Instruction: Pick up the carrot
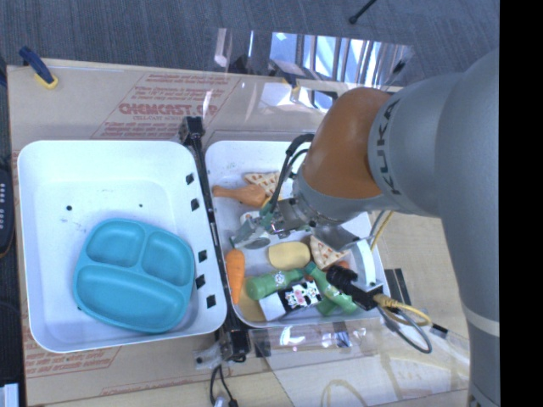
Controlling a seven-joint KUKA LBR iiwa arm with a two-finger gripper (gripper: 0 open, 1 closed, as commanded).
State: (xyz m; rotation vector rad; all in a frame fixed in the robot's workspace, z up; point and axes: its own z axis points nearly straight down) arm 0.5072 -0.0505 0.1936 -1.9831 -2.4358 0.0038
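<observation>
A blue divided plate [134, 274] lies in the left bin [51, 168], toward its near side. In the right bin [222, 155] the carrot [235, 275] lies along the left wall at the near end, free of any grasp. Just right of it sit a green bottle [284, 280] and a yellow piece [288, 253]. The gripper [254, 227] hangs above and slightly beyond the carrot; whether it is spread or closed cannot be told from here. A pizza slice [261, 180] lies farther back
</observation>
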